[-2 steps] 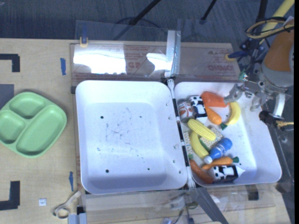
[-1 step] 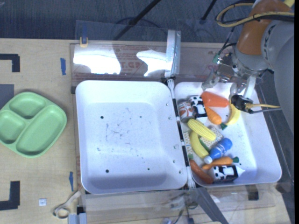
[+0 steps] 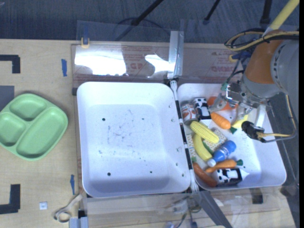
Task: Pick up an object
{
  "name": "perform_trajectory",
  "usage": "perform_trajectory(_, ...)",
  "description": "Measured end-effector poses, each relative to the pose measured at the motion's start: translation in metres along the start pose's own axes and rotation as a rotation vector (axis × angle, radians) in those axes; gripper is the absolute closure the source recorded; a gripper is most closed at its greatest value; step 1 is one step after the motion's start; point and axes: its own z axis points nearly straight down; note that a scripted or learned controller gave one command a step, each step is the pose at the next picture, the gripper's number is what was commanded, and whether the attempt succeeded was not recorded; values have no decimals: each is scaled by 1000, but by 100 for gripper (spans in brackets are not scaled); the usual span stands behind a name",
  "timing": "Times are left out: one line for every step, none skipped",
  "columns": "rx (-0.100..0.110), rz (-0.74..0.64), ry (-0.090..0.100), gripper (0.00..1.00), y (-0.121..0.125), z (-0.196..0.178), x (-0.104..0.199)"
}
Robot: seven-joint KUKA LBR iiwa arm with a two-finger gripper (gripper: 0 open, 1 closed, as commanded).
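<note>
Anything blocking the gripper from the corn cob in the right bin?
Nothing visible sits on top of the corn cob. The gripper hangs up and to its right, over the right bin. An orange carrot lies between them, and a banana touches the cob's lower side.

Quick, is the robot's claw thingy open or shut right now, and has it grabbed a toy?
End effector: cannot be told. It sits low in the right bin, over the toy pile by the orange carrot, with no toy seen in its grip.

green divided plate (image 3: 32,126) left of bins (image 3: 128,139).
</note>
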Motion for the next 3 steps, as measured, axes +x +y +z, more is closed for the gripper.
perform_trajectory(-23, -403, -3, 0, -40, 12, -23)
perform_trajectory(-19, -403, -1, 100, -41, 5, -22)
perform_trajectory(3, 14, 0, 100, -80, -77, 36)
